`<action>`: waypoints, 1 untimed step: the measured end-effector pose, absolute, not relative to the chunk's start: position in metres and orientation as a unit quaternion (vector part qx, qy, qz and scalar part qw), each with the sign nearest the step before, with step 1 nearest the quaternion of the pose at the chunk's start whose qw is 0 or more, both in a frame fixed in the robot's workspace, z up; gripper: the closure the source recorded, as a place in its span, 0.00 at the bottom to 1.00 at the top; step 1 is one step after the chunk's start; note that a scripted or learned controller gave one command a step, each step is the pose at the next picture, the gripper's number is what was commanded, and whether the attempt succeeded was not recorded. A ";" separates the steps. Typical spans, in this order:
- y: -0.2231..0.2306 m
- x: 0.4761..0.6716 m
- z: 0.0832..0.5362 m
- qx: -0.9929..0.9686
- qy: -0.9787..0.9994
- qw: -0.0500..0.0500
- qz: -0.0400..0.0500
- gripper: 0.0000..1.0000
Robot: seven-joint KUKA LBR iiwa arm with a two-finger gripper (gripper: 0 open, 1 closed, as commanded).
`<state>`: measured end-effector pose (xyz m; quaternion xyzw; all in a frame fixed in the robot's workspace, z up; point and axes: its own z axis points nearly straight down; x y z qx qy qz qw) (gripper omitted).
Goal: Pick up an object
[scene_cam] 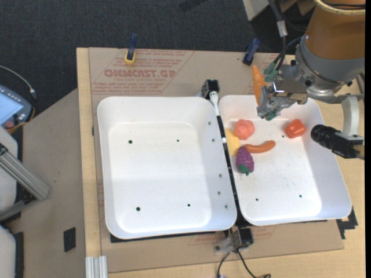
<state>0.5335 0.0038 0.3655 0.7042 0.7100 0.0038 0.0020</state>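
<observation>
The right bin (324, 196) holds several toy foods. A pink-red round piece (244, 128) lies near its back left, with a yellow piece (232, 143) against the divider. An orange curved piece (261, 147) and a purple piece (245, 160) lie just in front of them. A red piece (294, 128) sits further right. An orange carrot (257, 80) lies at the bin's back rim. My gripper (268, 112) hangs over the back of the right bin, between the carrot and the red piece and just behind and right of the pink-red piece. Nothing shows in its grasp.
The left bin (110, 155) sits beside the right one, split from it by a black divider strip (223, 149). A black cylinder (333, 138) juts in at the right bin's right edge. Clamps (131, 50) stand at the cardboard's back edge.
</observation>
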 end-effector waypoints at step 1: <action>0.053 0.501 0.290 0.705 0.709 -0.004 -0.003 1.00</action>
